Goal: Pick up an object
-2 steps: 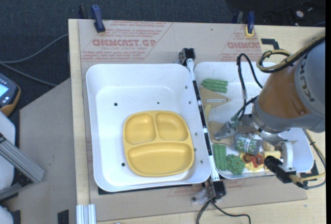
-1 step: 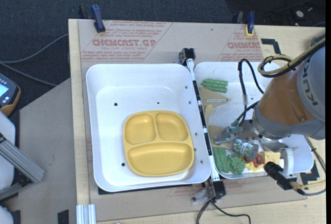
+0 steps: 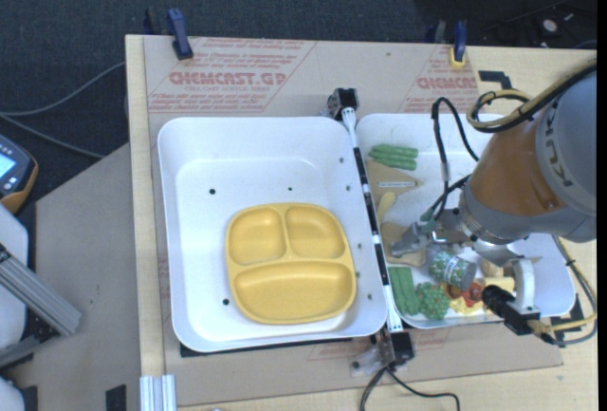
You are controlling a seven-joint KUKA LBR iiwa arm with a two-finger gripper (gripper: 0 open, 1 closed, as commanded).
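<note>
My gripper point(image 3: 425, 242) is low inside the right bin point(image 3: 417, 126), over a pile of small objects. Under and around it lie a green vegetable-like piece point(image 3: 410, 291), a clear item with red and green parts point(image 3: 455, 270) and a yellow piece point(image 3: 471, 306). A green pod-shaped toy point(image 3: 394, 156) lies at the far end of the bin, with a tan flat piece point(image 3: 392, 183) just in front of it. The grey and orange arm point(image 3: 531, 177) hides much of the bin's right side. Nothing is visibly held.
The left bin point(image 3: 190, 162) holds a yellow divided plate point(image 3: 289, 262). A black-and-white divider rail point(image 3: 365, 200) runs between the bins. Black cables point(image 3: 455, 129) loop above the right bin. Blue clamps point(image 3: 177, 31) sit at the bench's far edge.
</note>
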